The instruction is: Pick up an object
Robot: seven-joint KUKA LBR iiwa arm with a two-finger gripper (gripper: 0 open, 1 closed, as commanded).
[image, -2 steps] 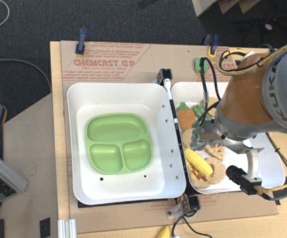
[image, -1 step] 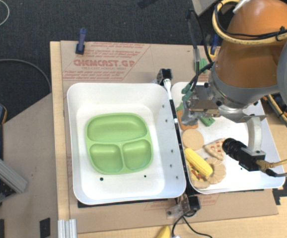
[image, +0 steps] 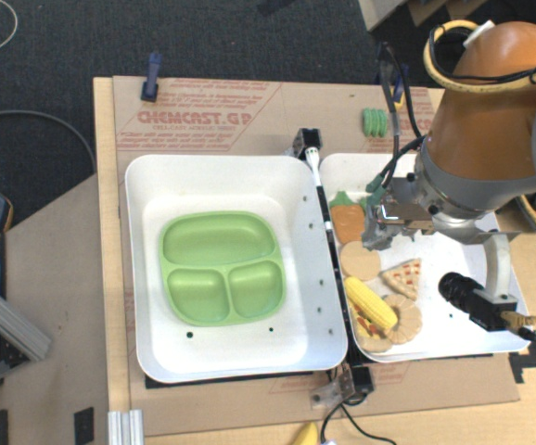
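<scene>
Orange-banded arm [image: 491, 91] overhead, claw [image: 379, 228], grip state unclear, just beside orange toy [image: 347, 221].

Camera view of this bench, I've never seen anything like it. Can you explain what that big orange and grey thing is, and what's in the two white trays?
This is one picture from a camera fixed above a bench, looking down at a slant. The big grey and orange shape on the right is a robot arm. A program moves it, and its job is to pick up an object. At its end is a pincer, which is over the right bin. That bin holds toy food: a yellow corn cob, a pizza slice, a tan disc, an orange piece and round crackers. The left bin holds a green divided plate. Whether the pincer holds anything, I cannot tell.
</scene>
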